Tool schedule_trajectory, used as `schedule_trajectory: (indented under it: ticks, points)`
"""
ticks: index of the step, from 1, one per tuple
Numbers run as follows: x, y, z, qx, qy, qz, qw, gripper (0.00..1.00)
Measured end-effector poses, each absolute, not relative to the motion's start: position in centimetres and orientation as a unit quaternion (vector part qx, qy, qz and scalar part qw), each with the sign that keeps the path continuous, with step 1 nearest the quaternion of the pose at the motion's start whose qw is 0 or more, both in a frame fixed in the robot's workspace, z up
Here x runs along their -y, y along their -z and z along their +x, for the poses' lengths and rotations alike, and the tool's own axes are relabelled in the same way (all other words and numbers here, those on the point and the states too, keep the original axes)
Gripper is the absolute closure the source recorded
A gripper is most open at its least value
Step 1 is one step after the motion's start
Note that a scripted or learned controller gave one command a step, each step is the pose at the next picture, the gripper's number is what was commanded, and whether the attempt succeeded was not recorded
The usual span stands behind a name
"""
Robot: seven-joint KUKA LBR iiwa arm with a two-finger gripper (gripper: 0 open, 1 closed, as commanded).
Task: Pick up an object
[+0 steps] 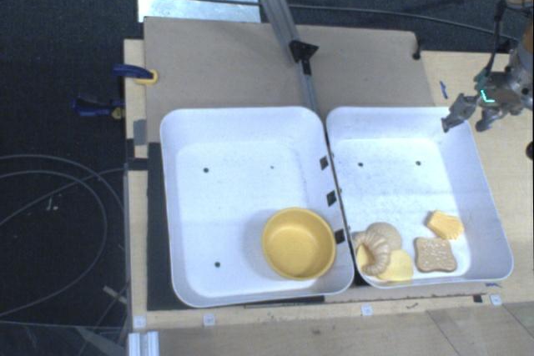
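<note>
The things to be picked lie in the right bin, bunched along its near edge. A pale croissant sits in the near-left corner, pressed close to the wall that divides the two bins. Touching it on the right is a flat yellow piece. Just right of that lies a brown, toast-like slice, and a little behind the slice, towards the right wall of the same bin, rests a small yellow wedge. The back half of that bin is bare white floor with a few dark dots.

In the left bin a yellow bowl stands upright near the front, close to the dividing wall.

The gripper hangs over the back right corner of the right bin, well apart from the food pieces at the front. Its jaws are spread, two dark tips apart with nothing between them.

Both bins rest on a tan surface. A grey pole slants across it from behind the bins down to the dividing wall. Off the left edge of the surface, beyond the left bin, a blue and yellow clamp grips the board.
</note>
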State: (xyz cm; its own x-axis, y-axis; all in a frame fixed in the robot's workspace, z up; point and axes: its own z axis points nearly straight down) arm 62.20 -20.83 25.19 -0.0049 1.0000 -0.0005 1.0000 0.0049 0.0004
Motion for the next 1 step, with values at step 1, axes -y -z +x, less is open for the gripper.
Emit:
schedule_trajectory:
  ticks: [1]
  points:
    - [20.83, -25.3, 62.25, -0.709, -0.0005, 0.705, 0.001, 0.0]
